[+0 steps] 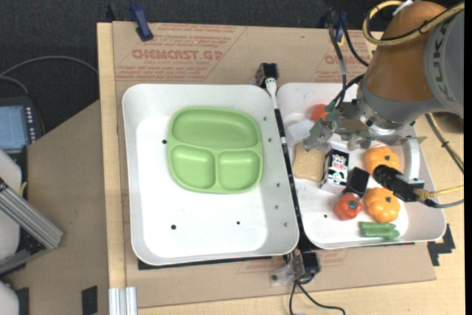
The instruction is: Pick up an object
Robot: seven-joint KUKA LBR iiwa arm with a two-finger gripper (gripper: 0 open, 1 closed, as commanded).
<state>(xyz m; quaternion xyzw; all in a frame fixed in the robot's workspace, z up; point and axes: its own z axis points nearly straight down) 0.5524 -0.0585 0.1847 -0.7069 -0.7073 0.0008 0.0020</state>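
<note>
**Grey gripper lowered among the objects of the right bin; no grasp confirmed**

Metal and grey plastic mark the gripper (333, 130), which is seen low in the right bin (295, 96), near the bin's left wall. Whether the fingers are apart or together cannot be told, since the wrist and its fittings hide them from above. Nothing is seen between them, so no object can be said to be held.

Just below the gripper a tan block (311, 163) is lying, and beside it a black-and-white carton (337, 168). A small red piece (318, 112) is found just above and to the left of the gripper. Further out, toward the near right corner, an orange pumpkin-like fruit (381, 159), a second one (382, 205), a red tomato (348, 206) and a green pod (379, 231) are gathered close together. The left bin (140, 181) is occupied by a green divided plate (215, 149).

The step in hand is judged to be the descent toward a pick, with the tan block or the carton as the likeliest target. Next, the fingers would need to be brought around one object alone and closed before any lift is made; the crowding of neighbours is a risk to a clean grasp.
</note>
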